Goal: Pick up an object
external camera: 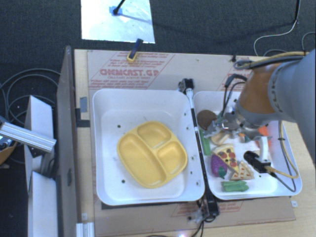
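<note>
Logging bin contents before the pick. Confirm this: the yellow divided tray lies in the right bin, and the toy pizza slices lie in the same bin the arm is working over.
One detail is wrong. The camera view shows the yellow divided tray in the left bin, not the right one. The rest holds: the toy pizza slices lie in the right bin, under the arm.

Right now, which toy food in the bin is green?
The flat green piece at the near edge of the right bin, below the pizza slices. The toy beside them is purple.

Yellow divided plate [152, 153] in left bin [106, 181]; claw [220, 127] low in right bin [289, 184] over toy food, pizza slice [227, 156] nearby.
</note>
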Motion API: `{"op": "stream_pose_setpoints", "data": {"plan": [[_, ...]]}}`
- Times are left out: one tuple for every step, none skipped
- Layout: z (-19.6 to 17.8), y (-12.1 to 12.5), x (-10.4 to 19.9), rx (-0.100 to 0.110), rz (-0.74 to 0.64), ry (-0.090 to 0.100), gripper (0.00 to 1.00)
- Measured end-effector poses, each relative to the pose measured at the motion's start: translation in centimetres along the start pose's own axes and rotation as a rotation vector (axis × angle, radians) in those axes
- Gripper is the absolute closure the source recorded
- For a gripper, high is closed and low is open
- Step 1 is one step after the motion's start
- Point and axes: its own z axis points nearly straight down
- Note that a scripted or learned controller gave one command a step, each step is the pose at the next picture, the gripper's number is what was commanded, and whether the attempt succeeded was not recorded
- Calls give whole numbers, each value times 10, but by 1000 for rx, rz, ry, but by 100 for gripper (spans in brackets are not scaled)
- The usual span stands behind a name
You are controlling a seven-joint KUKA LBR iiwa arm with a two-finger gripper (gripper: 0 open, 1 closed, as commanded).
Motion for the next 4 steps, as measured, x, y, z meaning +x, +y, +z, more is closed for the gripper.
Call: {"op": "stream_pose_setpoints", "data": {"plan": [[2,81,-13,35,4,4,0],[-2,50,-5,7,3,-2,0],[-1,73,5,12,0,0,0],[-2,45,-16,5,4,-3,0]]}}
